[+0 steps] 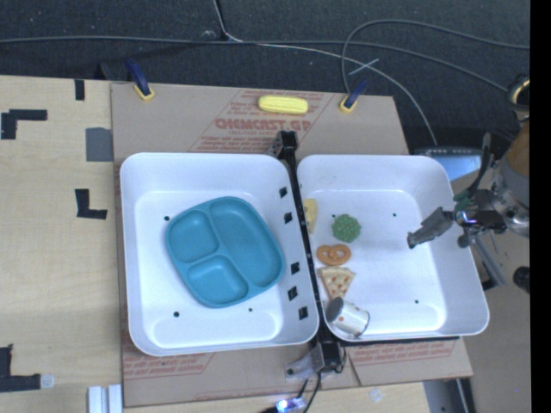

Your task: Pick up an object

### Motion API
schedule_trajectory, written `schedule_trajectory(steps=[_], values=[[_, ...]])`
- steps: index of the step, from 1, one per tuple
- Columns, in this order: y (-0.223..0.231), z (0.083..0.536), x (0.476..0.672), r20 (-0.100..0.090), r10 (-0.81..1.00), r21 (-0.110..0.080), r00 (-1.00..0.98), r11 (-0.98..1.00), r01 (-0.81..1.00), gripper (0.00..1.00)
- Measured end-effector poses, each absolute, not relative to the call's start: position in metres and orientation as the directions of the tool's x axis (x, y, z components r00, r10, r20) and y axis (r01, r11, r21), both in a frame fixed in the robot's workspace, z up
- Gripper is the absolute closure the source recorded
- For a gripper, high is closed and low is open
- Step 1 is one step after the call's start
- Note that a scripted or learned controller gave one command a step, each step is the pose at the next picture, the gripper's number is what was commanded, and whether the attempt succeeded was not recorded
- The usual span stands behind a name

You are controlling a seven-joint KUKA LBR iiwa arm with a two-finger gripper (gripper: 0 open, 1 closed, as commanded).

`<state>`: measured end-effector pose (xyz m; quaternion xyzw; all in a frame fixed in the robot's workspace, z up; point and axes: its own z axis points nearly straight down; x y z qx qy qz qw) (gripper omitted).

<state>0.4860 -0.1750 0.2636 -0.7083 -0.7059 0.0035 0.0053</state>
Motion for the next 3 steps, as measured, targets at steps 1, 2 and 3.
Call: schedule_trajectory(steps=[1, 2, 3], values=[[-0.175, 0.269, 0.488, 0.0, 1.0, -0.001, -0.001, 0.001, 1.0, 0.0], [-0.174, 0.205, 0.488, 0.001, 1.0, -0.006, 0.0, 0.0, 1.0, 0.0], [-0.17, 0.142, 0.486, 0.002, 1.0, -0.007, 0.0, 0.0, 1.0, 0.0]])
